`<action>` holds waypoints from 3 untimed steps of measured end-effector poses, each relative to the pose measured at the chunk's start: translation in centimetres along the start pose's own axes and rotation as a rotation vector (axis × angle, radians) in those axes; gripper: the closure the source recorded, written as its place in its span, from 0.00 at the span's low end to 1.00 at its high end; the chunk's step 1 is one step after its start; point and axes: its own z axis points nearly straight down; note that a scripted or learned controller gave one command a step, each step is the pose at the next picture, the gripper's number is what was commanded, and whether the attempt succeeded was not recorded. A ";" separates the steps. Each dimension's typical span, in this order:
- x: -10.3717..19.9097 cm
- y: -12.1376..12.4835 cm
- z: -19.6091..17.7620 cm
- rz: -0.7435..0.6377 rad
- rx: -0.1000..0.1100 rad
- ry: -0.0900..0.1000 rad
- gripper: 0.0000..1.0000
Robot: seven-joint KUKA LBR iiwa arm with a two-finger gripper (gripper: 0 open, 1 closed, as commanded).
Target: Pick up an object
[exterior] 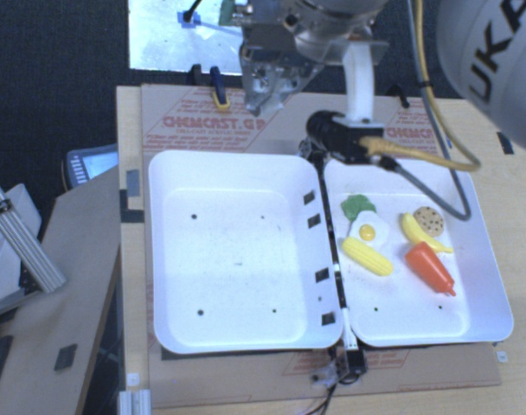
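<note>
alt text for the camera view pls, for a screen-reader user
Toy foods cluster in the right shallow white bin: green leafy piece, fried egg, yellow corn cob, banana, cookie, orange carrot. The grey arm's gripper hangs above the bench.

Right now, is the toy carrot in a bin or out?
In. The toy carrot lies on the floor of the right bin, beside the corn cob.

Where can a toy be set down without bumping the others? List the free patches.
Left shallow white bin: its whole floor is bare. Right white bin: bare strip along the near edge, below the yellow plastic corn cob and orange toy carrot. Crowded: middle of the right bin.
</note>
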 end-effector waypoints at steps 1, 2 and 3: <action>0.0 0.0 -1.1 -0.004 -0.002 0.001 1.00; -2.8 -2.0 22.9 0.022 0.023 -0.011 1.00; -11.8 0.1 11.2 0.029 -0.007 -0.004 1.00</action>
